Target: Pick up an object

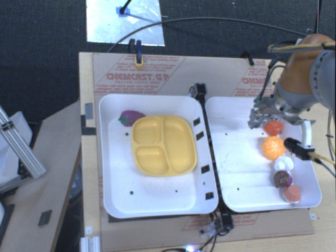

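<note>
Salmon-pink piece nearest, right bin front corner. Pincer low beside small red-orange fruit; grip state cannot tell. Centre over fruit, descend straight, clear of orange.

glossy plastic tray, smooth white bins

yellow divided plate lies in left bin.
</note>
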Controlling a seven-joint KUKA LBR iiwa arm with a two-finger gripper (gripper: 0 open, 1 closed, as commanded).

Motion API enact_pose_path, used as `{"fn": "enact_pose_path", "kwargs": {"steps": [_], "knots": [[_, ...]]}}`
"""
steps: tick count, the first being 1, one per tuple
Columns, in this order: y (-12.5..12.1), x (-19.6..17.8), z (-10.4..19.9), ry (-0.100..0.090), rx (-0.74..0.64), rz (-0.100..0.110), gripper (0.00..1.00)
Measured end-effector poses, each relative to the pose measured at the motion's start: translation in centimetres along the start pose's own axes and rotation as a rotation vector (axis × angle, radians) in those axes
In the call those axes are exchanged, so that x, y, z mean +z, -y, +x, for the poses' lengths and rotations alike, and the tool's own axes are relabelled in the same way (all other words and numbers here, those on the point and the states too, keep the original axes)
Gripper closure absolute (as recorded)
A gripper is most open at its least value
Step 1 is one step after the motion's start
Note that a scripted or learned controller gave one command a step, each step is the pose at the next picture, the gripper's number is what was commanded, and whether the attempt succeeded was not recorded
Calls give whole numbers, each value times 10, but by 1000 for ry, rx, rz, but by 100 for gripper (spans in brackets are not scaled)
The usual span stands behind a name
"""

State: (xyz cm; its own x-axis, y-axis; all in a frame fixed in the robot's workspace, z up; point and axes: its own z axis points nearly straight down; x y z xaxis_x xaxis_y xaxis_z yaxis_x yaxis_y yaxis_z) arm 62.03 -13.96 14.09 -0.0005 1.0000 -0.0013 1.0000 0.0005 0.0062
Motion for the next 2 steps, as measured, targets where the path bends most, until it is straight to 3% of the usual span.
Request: {"fn": "enact_pose_path", "kwargs": {"steps": [1, 2], "knots": [[-8, -64, 0, 1, -5, -2, 100], [-9, -78, -1, 0, -5, 2, 100]]}}
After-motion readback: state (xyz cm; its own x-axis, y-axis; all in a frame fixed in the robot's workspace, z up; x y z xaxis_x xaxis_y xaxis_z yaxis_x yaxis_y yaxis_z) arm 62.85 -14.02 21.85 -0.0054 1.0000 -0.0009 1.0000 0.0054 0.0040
